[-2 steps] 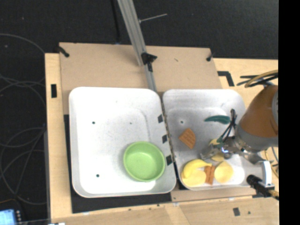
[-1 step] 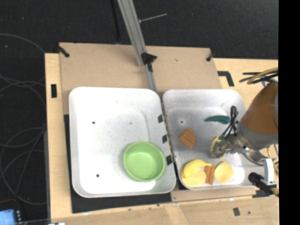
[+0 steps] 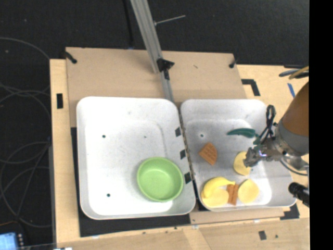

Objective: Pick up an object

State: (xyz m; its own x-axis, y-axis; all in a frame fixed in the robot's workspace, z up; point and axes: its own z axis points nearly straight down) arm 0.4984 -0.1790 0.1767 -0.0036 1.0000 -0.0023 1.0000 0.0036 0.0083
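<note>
Two white bins on the counter (image 3: 130, 66), hand low in the right one.

Hand (image 3: 253, 157) sits over a small yellow piece (image 3: 240, 164) in the right bin (image 3: 218, 111); its grip state cannot be told. Nearby lie an orange block (image 3: 208, 153), a teal item (image 3: 242, 133) and yellow pieces (image 3: 217, 189). A green bowl (image 3: 159, 178) rests in the left bin (image 3: 114, 134).

My arm (image 3: 296, 120) is cut off at the right edge, just right of the right bin (image 3: 218, 111). My gripper (image 3: 253, 158) hides part of the pale yellow disc (image 3: 240, 165) in that bin; its fingers are too small to read
</note>
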